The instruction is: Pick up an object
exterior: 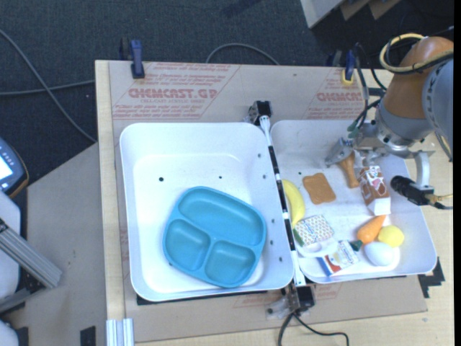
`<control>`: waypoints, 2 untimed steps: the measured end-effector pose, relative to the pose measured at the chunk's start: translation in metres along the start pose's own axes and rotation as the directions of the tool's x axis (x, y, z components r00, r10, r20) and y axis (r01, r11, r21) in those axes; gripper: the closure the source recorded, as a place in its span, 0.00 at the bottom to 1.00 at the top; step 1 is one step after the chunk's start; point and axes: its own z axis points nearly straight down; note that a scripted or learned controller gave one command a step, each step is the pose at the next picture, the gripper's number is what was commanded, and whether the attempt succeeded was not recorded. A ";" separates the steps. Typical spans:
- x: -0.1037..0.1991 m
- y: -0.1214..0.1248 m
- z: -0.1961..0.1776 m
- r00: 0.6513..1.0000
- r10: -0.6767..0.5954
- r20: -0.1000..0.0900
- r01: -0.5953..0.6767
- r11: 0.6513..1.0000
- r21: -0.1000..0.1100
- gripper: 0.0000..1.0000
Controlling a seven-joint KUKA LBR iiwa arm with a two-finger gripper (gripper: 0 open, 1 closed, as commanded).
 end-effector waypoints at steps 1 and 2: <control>-0.009 0.032 0.010 1.000 -0.001 0.002 0.001 1.000 -0.006 0.00; -0.009 0.032 -0.001 1.000 -0.002 0.004 0.002 1.000 -0.009 1.00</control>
